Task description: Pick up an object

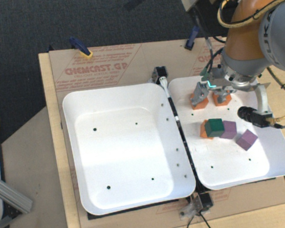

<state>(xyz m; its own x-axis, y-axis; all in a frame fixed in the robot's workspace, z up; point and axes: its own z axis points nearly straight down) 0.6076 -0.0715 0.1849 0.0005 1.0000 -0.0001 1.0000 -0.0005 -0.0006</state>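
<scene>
in the right bin [272, 164], small blocks [221, 128] are judged light, rigid, best gripped across flat sides; the claw [210, 96] grip cannot be told.

The single camera sat fixed above the desk [104, 56], looking down at a slant and far enough back to take in both white bins [121, 149] whole. The arm [255, 24] came in from the right of the bins, near the picture's top corner.

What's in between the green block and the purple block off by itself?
In the camera view, another purple block sits between the green block and the lone purple block, touching the green one.
</scene>
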